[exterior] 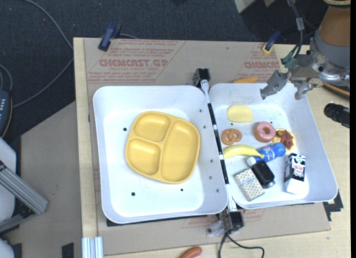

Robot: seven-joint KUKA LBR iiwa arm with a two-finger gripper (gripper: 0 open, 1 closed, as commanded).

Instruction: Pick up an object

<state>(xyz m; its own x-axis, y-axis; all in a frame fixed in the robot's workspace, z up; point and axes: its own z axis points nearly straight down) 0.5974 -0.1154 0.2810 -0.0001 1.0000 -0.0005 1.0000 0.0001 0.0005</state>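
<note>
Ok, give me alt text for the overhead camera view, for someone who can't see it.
A robot arm's open gripper hovers over the far edge of the right white bin, holding nothing. That bin holds small toy foods, among them a pink donut, a pretzel, a banana and a milk carton. The left bin holds a yellow divided plate.

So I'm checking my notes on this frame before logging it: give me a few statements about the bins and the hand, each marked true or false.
1. The yellow divided plate lies in the left bin. True.
2. The hand holds the banana. False: the banana lies in the right bin, and the open hand hovers above that bin's far edge with nothing between its fingers.
3. The pink donut lies beside the pretzel. True.
4. The milk carton sits on the plate. False: it is in the right bin, near that bin's right side.
</note>
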